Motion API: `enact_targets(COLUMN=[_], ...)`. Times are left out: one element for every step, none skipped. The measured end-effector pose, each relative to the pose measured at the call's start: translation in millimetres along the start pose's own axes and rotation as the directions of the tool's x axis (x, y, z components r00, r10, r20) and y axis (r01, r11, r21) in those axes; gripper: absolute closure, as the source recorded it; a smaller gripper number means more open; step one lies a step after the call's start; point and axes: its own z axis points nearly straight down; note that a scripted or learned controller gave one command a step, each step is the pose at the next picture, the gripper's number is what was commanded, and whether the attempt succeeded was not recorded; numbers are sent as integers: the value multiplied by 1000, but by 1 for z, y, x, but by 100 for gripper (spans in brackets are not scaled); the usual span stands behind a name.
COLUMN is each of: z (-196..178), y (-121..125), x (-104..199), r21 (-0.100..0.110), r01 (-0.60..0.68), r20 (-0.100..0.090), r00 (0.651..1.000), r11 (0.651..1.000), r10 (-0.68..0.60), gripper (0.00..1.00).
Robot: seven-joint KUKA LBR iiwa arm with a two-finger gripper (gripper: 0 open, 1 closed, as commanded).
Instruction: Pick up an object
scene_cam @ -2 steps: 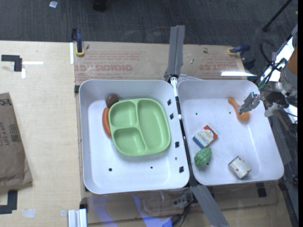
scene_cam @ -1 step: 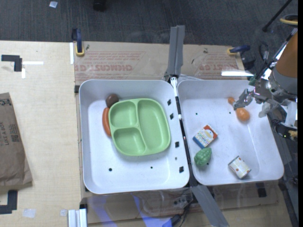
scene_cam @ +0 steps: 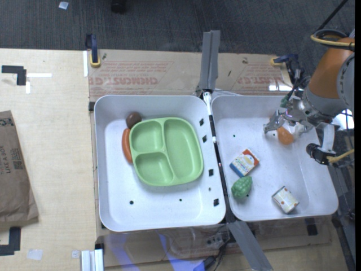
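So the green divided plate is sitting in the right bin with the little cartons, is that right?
Not quite. The camera view shows the green divided plate in the left bin, beside a brown ball and an orange item. The little cartons are in the right bin.

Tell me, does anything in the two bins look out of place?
Slightly: the green divided plate lies askew in the left bin, partly covering an orange item and a brown one at its left edge.
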Motion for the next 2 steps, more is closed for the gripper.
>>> enact_targets(z=[-10, -111], y=[0, 15], x=[-2, 28], r21=[-2, -2], r01=[1, 34], r20=[6, 7], r00=[1000, 999], r11=[1000, 999], r10=[-1, -34], gripper=[100, 100])
